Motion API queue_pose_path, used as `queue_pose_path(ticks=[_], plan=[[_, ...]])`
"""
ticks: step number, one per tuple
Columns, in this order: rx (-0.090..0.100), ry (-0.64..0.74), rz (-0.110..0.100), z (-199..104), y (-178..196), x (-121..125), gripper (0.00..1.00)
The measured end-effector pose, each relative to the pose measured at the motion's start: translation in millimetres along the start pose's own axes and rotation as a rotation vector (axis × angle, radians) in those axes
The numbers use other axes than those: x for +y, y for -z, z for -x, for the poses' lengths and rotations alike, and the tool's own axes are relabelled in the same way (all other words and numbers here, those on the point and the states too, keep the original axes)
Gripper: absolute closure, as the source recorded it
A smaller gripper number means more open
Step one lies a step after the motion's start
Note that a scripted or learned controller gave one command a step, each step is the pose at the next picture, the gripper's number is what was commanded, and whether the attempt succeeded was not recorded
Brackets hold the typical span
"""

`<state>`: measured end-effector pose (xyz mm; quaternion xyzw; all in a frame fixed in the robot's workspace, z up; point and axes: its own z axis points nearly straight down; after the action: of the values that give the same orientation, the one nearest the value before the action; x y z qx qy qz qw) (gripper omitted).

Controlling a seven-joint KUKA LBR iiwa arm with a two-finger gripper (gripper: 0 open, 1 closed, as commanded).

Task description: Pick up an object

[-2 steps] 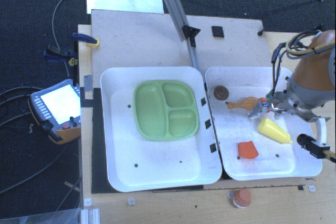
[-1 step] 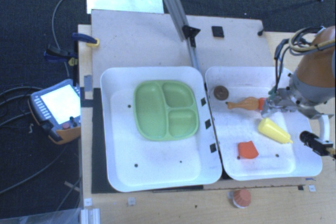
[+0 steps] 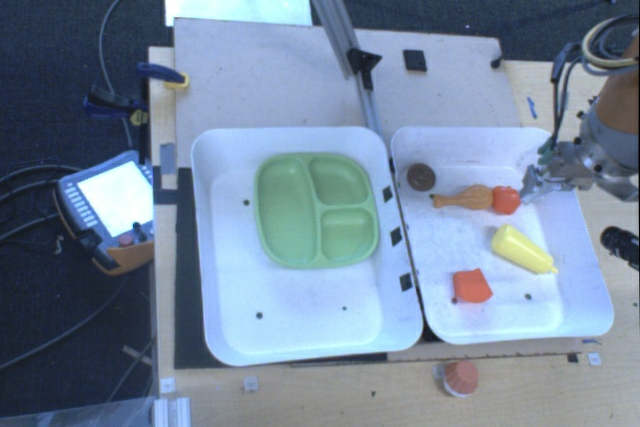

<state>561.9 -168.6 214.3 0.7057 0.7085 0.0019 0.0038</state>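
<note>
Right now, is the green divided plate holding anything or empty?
Empty. The green plate in the left bin shows three bare compartments.

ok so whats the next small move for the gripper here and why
Probably a short descent onto the carrot. The gripper sits at its red end in the right bin, but nothing shows between its fingers. The yellow piece and orange block lie farther off.

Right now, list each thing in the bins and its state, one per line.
green divided plate: flat in the left bin, compartments bare
brown round piece: lying loose, right bin
orange carrot-like toy: on its side, gripper at its red end
yellow wedge: lying loose
orange block: lying loose
</note>
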Motion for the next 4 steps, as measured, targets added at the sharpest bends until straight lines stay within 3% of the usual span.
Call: queue_pose_path(ticks=[1, 2, 4], plan=[[0.001, 0.001, -0.003, 0, 28, 2, 1.00], [0.004, 0.005, -0.007, -48, 17, 0, 1.00], [0.005, 0.007, -0.006, -158, 33, 5, 1.00]])
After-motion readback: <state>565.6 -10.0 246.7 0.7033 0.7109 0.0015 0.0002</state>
